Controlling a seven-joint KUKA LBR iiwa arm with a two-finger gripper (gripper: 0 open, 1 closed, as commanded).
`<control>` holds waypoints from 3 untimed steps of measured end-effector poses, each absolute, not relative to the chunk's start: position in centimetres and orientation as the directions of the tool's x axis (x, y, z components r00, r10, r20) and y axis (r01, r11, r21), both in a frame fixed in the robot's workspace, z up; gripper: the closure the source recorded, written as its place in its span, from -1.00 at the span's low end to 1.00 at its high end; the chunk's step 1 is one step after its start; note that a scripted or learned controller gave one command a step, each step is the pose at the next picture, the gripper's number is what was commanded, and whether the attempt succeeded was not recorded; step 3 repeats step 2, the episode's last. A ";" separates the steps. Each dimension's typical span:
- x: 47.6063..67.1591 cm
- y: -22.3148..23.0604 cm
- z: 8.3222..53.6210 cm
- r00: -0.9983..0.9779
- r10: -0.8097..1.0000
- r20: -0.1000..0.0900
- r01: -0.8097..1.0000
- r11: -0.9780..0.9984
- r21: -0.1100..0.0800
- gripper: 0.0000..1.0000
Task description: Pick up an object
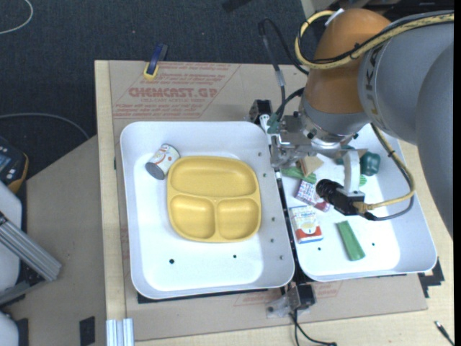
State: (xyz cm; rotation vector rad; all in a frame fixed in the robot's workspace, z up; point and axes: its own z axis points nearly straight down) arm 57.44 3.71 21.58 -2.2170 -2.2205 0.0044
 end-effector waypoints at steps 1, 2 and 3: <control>57.9 3.0 23.5 0.000 1.000 0.000 1.000 0.000 0.004 1.00; 57.1 2.2 21.9 0.001 1.000 0.000 1.000 -0.001 -0.004 1.00; 57.1 2.2 21.9 0.001 1.000 0.000 1.000 -0.001 -0.004 1.00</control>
